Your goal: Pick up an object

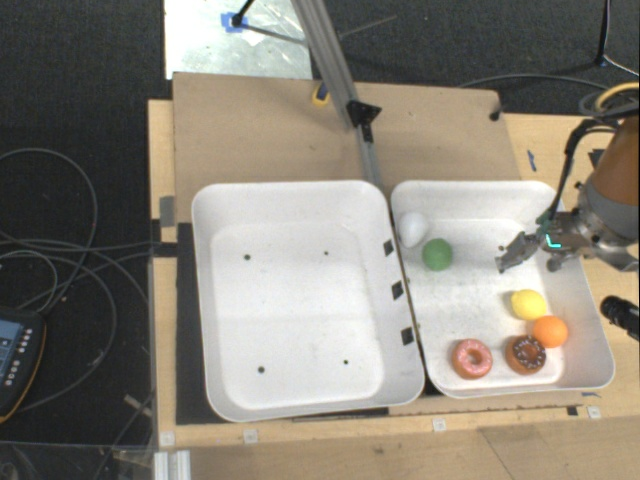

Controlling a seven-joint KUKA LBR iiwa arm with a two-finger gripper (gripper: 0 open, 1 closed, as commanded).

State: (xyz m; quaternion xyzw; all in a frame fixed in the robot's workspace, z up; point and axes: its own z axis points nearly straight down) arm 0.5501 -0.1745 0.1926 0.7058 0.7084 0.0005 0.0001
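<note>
Pink doughnut (472, 358) front | lemon (528, 303) just below jaws (518, 256)

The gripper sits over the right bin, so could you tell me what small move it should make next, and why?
Probably a short move toward the yellow ball and down. The gripper hangs above bare floor of the right bin with nothing between its fingers, and that ball lies nearest, just below it in the camera view.

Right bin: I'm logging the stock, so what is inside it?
Right bin holds a white ball, green ball, lemon, orange, pink donut and chocolate donut. The gripper covers part of its floor.
</note>
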